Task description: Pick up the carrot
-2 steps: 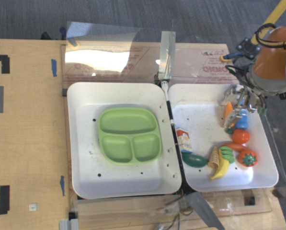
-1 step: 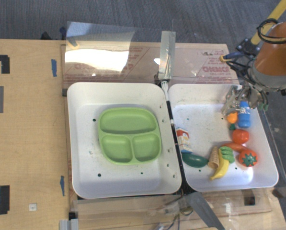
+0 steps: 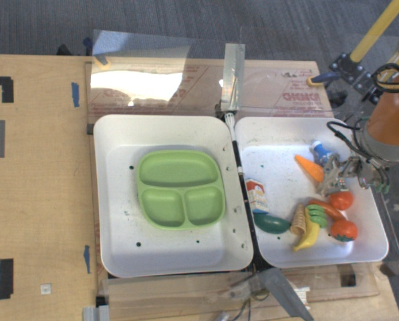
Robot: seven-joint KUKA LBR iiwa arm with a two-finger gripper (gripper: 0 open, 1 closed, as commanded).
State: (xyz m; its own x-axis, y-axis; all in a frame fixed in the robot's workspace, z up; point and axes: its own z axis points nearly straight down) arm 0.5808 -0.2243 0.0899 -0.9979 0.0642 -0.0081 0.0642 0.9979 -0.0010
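My gripper (image 3: 334,174) hovers in the right bin (image 3: 279,239), just right of the carrot (image 3: 309,168); whether it is spread I cannot tell. I should shift left, centre over the carrot, then descend squarely

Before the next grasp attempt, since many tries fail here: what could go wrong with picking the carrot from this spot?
1. The gripper sits at the carrot's wide end, not over its middle, so the jaws may nudge it aside.
2. A blue item lies right beside the carrot and a tomato just below the gripper; either could get caught or pushed.
3. The carrot lies at a slant, so it may slip away instead of being gripped.
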